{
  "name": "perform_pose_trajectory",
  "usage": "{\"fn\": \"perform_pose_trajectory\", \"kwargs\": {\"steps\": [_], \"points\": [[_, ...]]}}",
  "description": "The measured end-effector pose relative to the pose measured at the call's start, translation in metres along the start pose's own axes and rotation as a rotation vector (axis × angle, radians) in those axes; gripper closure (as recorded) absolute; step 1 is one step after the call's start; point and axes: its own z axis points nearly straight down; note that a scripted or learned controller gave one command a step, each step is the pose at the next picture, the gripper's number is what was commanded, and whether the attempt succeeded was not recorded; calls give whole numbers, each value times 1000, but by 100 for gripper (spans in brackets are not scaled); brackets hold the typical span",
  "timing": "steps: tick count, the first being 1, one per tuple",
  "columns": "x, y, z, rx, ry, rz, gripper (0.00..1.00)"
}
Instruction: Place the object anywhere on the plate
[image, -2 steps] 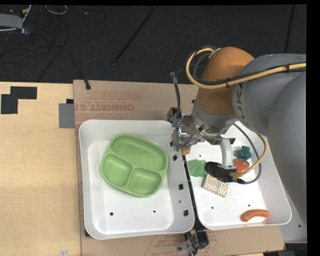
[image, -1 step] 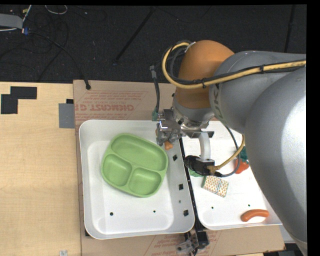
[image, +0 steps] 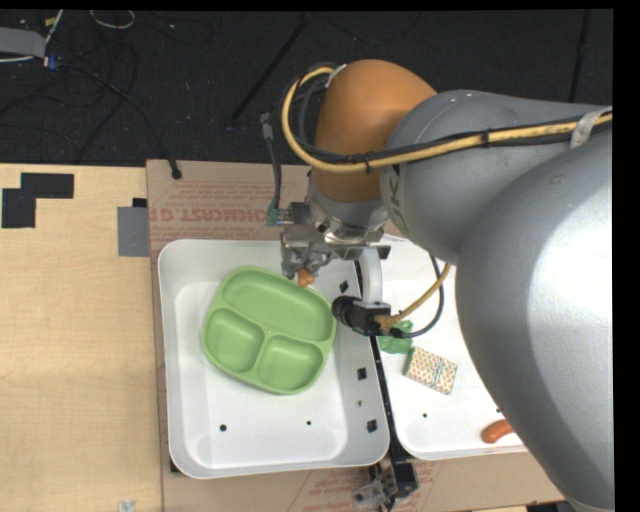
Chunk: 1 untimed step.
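Observation:
A light green divided plate (image: 268, 330) lies in the left white bin (image: 200, 440), tilted a little. My gripper (image: 304, 268) hangs over the plate's far right rim, under the arm's orange band. A small orange object (image: 305, 281) shows between the fingertips, just above the rim. The gripper is shut on it. The wrist hides most of the fingers from above.
The right bin (image: 450, 440) holds a patterned packet (image: 432, 370), a green item (image: 395, 345) and an orange piece (image: 497, 432) near its front edge. A black cable fitting (image: 358, 313) hangs over the divider between the bins. The big grey arm covers the right side.

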Motion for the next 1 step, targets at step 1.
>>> {"fn": "perform_pose_trajectory", "kwargs": {"steps": [1], "points": [[-2, -1, 1, 2, -3, 1, 0]]}}
